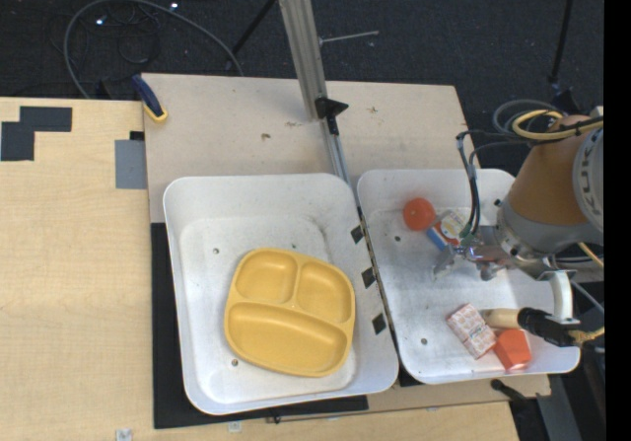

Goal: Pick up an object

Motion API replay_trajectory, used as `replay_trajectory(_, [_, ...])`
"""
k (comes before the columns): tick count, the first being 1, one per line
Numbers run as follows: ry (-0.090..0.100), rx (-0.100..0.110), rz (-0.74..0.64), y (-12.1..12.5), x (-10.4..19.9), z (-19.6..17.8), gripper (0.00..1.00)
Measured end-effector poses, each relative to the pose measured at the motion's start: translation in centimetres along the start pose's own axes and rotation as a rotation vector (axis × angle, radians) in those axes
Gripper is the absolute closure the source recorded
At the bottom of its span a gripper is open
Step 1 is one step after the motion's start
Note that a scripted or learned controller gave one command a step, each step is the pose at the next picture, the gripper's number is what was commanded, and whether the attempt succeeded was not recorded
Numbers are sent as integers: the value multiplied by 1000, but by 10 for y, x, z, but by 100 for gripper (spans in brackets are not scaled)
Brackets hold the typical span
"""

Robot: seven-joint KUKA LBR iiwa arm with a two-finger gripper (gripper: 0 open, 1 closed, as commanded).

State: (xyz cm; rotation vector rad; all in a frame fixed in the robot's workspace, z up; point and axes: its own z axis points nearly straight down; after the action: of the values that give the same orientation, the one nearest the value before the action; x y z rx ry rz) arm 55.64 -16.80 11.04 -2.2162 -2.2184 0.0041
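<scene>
My gripper (463, 254) hangs low over the middle of the right bin (424, 350), with the arm coming in from the right. Just left of it lie a small blue-and-red item (438, 237) and a pale round item (454, 225), very close to the gripper. An orange-red ball (418, 213) rests a little further to the upper left. Toward the bin's front right corner sit a pink-and-white box (470, 329) and an orange block (512, 349). Nothing is visibly held.
The left bin (197, 222) holds a yellow divided plate (292, 311). An upright metal post (304, 44) stands behind the bins. Black clips (367, 276) line the seam between the two bins.
</scene>
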Motion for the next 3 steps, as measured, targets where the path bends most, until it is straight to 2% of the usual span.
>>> replay_trajectory(1, [0,-7,1,3,-1,16,0])
replay_trajectory(2, [5,-14,2,5,1,5,100])
replay_trajectory(3, [-3,-7,-1,3,6,-56,100])
